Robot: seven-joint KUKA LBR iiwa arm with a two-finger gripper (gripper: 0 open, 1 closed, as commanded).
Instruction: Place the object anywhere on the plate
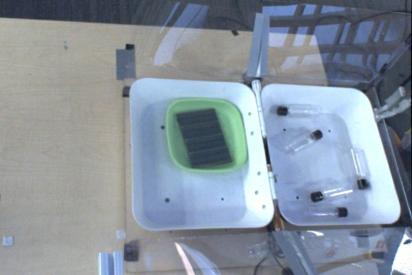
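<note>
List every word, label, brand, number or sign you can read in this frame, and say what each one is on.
None can be read.
The green plate and the dark ribbed block on it carry no print that I can make out.
The clear capped tubes in the right bin look unmarked; any label on them is too small to tell.
The left bin shows no marking.

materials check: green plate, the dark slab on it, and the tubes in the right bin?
Green plate: probably plastic, uniform lime colour, soft sheen, moulded rounded rim. Dark slab: matte, ribbed; rubber or foam perhaps, cannot tell. Tubes: clear, bin shows through with glints; plastic or glass, with black caps.
</note>
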